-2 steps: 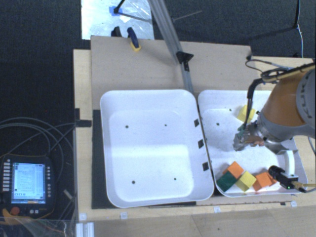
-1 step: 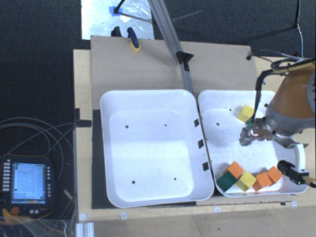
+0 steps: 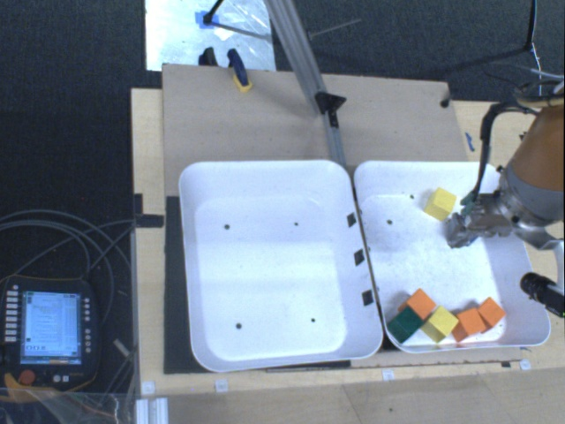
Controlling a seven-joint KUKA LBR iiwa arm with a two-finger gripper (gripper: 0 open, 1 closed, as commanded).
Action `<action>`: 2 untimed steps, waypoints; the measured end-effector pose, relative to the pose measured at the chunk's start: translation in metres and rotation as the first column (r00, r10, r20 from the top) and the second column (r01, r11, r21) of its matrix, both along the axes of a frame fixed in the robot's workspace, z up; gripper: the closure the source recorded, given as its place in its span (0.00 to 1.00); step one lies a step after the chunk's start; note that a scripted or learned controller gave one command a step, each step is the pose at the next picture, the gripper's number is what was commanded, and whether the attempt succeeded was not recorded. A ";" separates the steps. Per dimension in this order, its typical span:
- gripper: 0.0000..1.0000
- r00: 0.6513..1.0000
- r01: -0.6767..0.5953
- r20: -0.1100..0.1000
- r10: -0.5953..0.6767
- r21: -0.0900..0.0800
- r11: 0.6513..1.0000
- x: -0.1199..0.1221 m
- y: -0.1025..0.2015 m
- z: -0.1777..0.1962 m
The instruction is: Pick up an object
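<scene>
Camera view: we see the hand point(image 3: 461, 230) low in the right bin point(image 3: 388, 179), a yellow cube point(image 3: 439, 203) just beside it, ungrasped; whether it is spread, we cannot tell.

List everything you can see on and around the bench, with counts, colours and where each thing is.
Bins: 2, white, side by side on the bench.
Yellow blocks: 2, one near the right bin's back, one in the front cluster.
Orange blocks: 3, right bin's front.
Green block: 1, right bin's front, beside the orange.
Pendant: 1, black with lit screen, floor at left.
Pole: 1, grey, slanting over the bench's back.
Gripper: 1, grey, over the right bin near the lone yellow block.
</scene>
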State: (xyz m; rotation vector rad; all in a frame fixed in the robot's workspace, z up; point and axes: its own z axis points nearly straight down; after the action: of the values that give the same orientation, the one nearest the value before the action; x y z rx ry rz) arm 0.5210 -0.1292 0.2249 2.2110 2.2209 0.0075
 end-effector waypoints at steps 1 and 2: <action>1.00 1.000 0.000 -0.005 0.000 0.001 1.000 0.001 0.000 0.018; 1.00 1.000 -0.005 -0.006 0.005 0.004 1.000 0.009 0.049 0.014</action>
State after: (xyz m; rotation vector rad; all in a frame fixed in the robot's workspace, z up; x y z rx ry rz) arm 0.5304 -0.0799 0.2385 2.2098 2.2318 0.0050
